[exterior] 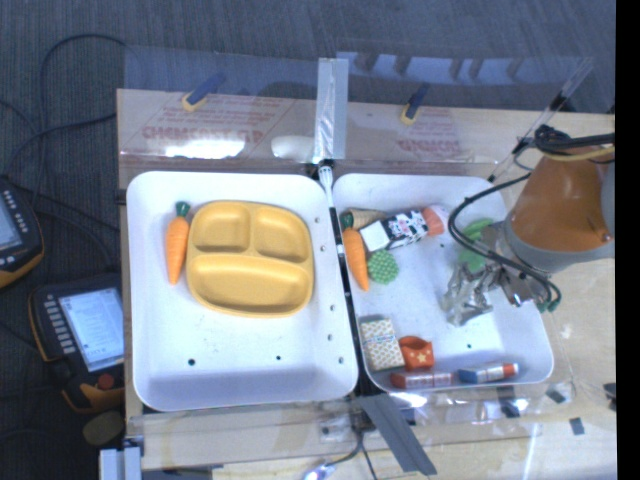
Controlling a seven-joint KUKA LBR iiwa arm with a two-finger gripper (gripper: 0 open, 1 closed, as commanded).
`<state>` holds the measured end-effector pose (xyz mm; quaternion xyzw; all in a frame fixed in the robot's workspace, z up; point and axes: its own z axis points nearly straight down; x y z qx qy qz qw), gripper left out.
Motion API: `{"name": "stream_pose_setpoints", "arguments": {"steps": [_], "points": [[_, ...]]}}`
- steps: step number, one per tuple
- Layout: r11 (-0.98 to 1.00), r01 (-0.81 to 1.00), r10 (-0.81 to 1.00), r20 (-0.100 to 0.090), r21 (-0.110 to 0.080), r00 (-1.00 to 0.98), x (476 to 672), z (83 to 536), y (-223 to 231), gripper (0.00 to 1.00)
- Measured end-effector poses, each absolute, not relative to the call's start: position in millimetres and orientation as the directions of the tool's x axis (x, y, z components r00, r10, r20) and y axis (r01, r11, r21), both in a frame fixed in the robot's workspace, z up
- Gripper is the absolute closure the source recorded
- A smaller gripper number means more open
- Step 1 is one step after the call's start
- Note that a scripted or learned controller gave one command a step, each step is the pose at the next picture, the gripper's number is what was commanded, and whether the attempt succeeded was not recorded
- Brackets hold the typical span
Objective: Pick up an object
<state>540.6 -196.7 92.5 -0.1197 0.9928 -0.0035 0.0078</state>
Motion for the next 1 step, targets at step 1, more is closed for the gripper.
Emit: {"name": "stream_pose_setpoints", "arguments": {"steps": [1], "points": [[0.939, -0.343, -0.343, -0.006, -0.006, -0.939, 528.5, 94.5, -223.1, 1.0]]}}
